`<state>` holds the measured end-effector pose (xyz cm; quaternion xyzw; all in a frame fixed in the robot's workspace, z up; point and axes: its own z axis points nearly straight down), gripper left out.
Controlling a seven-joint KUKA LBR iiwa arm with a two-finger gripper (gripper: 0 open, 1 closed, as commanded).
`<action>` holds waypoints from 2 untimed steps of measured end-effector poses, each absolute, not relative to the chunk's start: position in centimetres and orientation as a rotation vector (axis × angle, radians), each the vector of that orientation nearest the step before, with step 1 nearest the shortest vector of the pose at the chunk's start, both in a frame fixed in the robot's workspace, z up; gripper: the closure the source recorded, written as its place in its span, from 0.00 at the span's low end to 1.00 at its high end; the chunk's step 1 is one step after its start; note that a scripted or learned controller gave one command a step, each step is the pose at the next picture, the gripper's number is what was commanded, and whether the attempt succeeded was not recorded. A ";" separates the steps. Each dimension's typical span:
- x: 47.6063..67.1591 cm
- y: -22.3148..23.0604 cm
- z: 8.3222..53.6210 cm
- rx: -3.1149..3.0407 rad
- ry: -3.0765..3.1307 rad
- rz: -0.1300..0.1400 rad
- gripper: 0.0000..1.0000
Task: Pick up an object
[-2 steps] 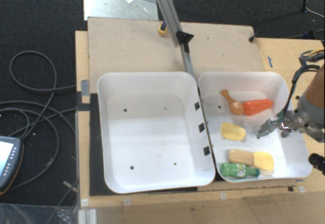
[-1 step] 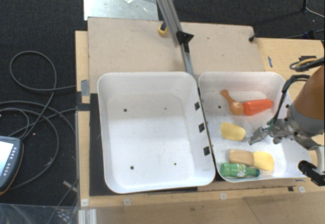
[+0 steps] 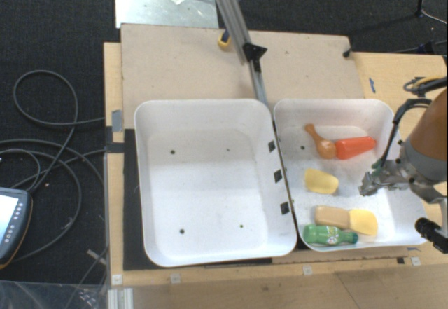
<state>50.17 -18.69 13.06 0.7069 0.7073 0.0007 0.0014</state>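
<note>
My gripper [image 3: 369, 185] hangs over the right bin [image 3: 383, 110], toward its right wall, with nothing visibly held; I cannot tell how it is set. The nearest candidate, a yellow piece [image 3: 321, 181], lies just left of my gripper, at that bin's centre. It looks light, smooth and rigid, likely slippery; grasp across its narrow width. An orange carrot-shaped piece [image 3: 356, 147] lies beyond it. My wrist is cut off at the frame edge, and the gripper's tip is blurred.
</note>
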 end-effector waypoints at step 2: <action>50.8 -18.7 24.4 2.209 2.223 0.006 1.00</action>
